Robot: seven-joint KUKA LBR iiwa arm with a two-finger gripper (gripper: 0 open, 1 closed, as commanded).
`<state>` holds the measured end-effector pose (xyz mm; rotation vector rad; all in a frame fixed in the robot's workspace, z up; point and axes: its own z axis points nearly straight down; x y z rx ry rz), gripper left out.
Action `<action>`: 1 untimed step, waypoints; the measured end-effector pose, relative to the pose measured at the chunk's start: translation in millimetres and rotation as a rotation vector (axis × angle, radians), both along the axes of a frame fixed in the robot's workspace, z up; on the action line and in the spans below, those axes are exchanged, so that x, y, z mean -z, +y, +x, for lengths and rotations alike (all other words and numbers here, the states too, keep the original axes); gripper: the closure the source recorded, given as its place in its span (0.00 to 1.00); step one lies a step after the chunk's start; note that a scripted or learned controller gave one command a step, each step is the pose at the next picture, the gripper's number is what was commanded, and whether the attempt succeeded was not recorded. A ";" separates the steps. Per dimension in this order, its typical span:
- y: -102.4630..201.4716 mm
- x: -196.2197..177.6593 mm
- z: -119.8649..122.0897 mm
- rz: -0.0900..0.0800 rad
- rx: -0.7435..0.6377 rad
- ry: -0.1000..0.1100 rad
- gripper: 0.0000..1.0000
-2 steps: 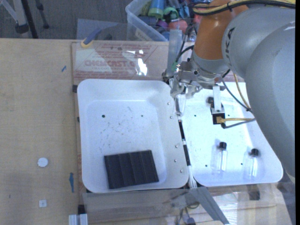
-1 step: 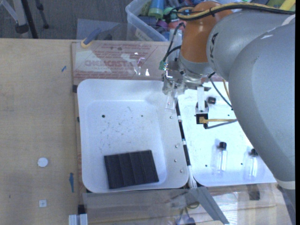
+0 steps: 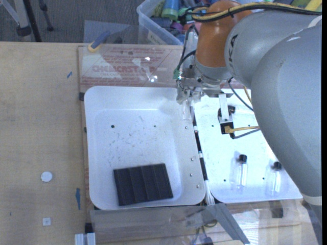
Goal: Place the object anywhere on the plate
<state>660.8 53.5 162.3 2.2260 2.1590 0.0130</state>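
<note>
The two-finger gripper [image 3: 187, 111] is seen over the rim shared by the two bins, near their far end; whether it is spread or closed cannot be told. The grey arm [image 3: 276, 60] with its orange band is reached in from the right. Two small clear plastic bottles with black caps [image 3: 240, 170] [image 3: 274, 177] are seen side by side near the near edge of the shallow white right bin [image 3: 219, 162], well apart from the gripper. A dark ribbed rectangular plate [image 3: 142, 184] is laid flat against the near edge of the shallow white left bin [image 3: 127, 116].
</note>
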 end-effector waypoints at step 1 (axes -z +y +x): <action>75.5 -61.5 -21.5 0.021 -0.134 0.035 1.00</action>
